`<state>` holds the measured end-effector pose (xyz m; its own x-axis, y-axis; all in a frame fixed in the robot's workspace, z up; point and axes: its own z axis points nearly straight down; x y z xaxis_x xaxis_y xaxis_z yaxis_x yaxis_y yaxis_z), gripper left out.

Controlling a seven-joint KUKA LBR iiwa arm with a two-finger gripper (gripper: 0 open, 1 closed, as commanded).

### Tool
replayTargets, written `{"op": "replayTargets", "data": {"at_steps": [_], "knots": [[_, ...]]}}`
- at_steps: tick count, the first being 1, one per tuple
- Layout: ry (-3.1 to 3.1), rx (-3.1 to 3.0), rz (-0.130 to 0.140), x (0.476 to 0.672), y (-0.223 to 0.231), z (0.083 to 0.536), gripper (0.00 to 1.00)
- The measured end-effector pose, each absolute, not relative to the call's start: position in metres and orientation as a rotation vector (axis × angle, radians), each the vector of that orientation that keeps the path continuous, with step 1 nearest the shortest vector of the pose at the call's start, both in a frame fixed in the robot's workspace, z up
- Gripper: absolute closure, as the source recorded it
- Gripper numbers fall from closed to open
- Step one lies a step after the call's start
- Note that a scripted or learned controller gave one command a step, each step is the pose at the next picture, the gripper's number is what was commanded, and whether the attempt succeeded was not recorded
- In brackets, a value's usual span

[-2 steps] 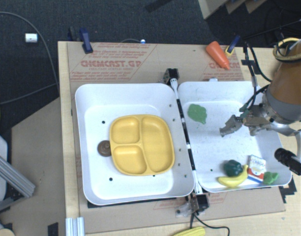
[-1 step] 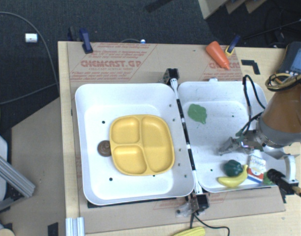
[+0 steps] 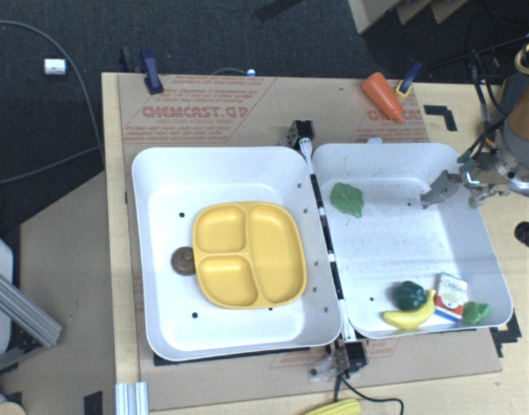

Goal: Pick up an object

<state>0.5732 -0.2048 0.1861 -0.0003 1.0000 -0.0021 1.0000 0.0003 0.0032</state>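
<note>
Two shallow white bins sat side by side on a tan board, their inner rims meeting along a dark seam. The right bin (image 3: 472, 258) had a broad bare floor across its middle, objects kept to the upper left and the near right corner. The left bin (image 3: 161, 232) had open floor along its far and left walls. The arm came in from the right, over the right bin's far right rim; the gripper (image 3: 443, 187) hung low above that bin's upper right area, pointing left. I could not tell how its jaws stood, and nothing showed between them. In the right bin a green leafy piece (image 3: 347, 200) lay near the upper left, well apart from the gripper. In the near right corner lay a yellow banana (image 3: 410, 316), touching a dark green round item (image 3: 410, 294), with a small white carton (image 3: 451, 293) and a green piece (image 3: 475, 311) just beside. The left bin held a yellow divided plate (image 3: 247, 255) at centre, a brown disc (image 3: 183, 260) touching its left edge. An orange carrot toy (image 3: 384, 97) lay on the board beyond the bins.
</note>
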Motion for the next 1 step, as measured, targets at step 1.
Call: {"op": "replayTargets", "data": {"at_steps": [1], "knots": [[2.225, 2.222, 0.000, 0.5879, -0.1423, 0.1417, 0.00]]}}
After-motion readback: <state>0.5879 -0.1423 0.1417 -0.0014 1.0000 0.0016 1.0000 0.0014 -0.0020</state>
